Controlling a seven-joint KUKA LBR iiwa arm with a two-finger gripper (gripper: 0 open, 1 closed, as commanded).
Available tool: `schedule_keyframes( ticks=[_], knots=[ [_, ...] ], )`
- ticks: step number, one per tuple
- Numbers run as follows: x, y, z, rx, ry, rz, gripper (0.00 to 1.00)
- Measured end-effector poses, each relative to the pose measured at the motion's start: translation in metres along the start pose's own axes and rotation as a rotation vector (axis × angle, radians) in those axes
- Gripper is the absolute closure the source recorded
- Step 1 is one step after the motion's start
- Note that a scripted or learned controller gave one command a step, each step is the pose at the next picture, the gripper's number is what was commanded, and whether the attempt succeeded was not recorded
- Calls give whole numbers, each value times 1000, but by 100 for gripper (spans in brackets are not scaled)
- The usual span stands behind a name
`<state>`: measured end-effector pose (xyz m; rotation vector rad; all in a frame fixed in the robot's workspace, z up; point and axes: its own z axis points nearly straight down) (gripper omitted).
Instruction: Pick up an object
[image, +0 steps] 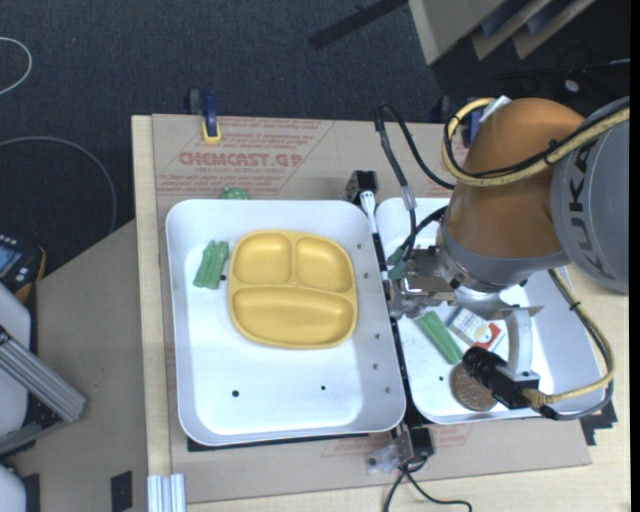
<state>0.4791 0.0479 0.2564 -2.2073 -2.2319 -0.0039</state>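
hovering low over the right bin (570, 330) near its left wall: the hand (412, 290), mostly hidden under the orange-banded wrist; cannot tell whether apart or together. just below it, lying loose on the bin floor, a green stick (440, 337), a small red-and-white packet (473, 325) and a brown disc (474, 391). farther left, in the left bin (290, 410), a yellow divided plate (294, 288) beside a green ridged piece (211, 265).

Brown bench (170, 420) carries two white bins side by side: left bin (200, 400); right bin (432, 400).
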Motion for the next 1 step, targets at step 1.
schedule_keyframes(
  ticks=[1],
  knots=[
    [25,2,-100,-11,-1,7,100]
  ],
)
